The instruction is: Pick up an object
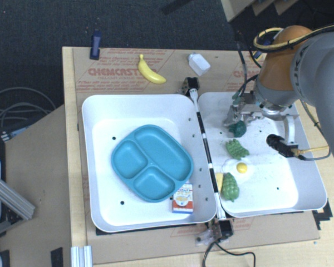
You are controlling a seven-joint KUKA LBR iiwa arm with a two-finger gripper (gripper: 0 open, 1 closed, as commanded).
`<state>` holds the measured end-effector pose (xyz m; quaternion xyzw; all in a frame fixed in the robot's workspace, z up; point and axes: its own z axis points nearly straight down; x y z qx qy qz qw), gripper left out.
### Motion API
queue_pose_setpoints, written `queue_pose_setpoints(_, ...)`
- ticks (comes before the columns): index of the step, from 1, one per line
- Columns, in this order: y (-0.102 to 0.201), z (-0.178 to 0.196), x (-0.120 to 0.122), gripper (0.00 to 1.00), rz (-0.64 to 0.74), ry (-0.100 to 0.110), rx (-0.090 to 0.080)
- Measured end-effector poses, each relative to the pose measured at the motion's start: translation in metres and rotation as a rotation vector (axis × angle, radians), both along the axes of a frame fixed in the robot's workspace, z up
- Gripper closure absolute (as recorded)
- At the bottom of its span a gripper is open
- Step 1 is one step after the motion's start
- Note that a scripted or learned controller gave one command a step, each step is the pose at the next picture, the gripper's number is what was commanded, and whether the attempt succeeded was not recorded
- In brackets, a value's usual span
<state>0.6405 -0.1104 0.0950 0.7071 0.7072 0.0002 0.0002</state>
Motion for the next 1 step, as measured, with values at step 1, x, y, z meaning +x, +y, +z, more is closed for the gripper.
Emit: queue_pose_setpoints(1,0.0552,0.0902,-0.0367,1.0,0.001,-0.001,0.0)
